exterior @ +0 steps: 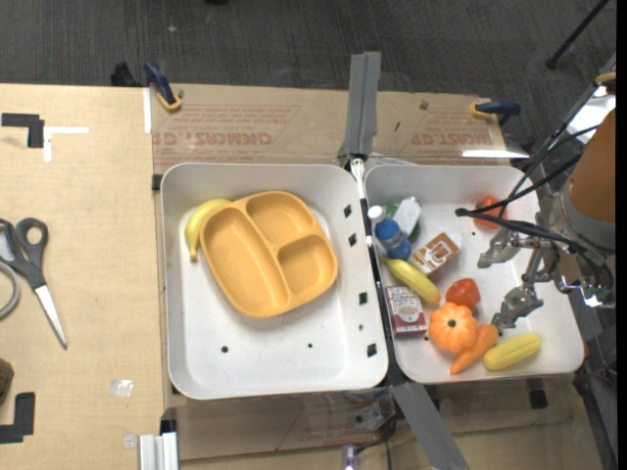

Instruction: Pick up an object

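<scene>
My gripper point(507, 279) hangs over the right part of the right bin point(549, 365), its two fingers spread open with only bare bin floor between them. Just left of it lie a red tomato point(463, 291) and an orange pumpkin point(453, 327). Below it are a carrot point(474, 349) and a yellow corn-like piece point(511, 352). Further left sit a brown carton point(435, 254), a small banana point(412, 280), a red packet point(404, 309) and a blue-capped bottle point(391, 231). A red item point(487, 211) lies at the bin's back, partly behind cables.
The left bin point(196, 360) holds a yellow divided plate point(266, 251) with a banana point(201, 221) along its left side. Scissors point(37, 272) lie on the bench at far left. Clamps grip the cardboard behind the bins.
</scene>
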Controlling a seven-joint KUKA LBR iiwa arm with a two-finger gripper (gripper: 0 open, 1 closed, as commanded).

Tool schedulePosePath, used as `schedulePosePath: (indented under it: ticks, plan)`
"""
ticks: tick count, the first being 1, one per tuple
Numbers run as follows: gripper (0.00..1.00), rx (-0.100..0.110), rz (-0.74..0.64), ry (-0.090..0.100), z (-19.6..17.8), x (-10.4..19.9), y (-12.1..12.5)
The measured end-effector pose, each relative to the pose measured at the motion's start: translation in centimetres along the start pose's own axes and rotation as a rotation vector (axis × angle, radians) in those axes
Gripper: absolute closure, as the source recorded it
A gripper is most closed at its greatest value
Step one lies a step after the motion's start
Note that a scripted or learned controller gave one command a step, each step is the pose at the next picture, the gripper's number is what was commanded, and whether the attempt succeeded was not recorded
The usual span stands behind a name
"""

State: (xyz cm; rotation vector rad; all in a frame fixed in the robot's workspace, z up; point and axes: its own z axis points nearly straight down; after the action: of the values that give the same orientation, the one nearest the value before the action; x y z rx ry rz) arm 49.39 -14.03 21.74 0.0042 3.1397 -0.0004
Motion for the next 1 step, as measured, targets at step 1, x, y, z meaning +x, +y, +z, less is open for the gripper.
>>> schedulePosePath:
  ticks: [1]
  plan:
    - [0.0, 0.005, 0.032, -0.032, 10.28, -4.84, 4.12]
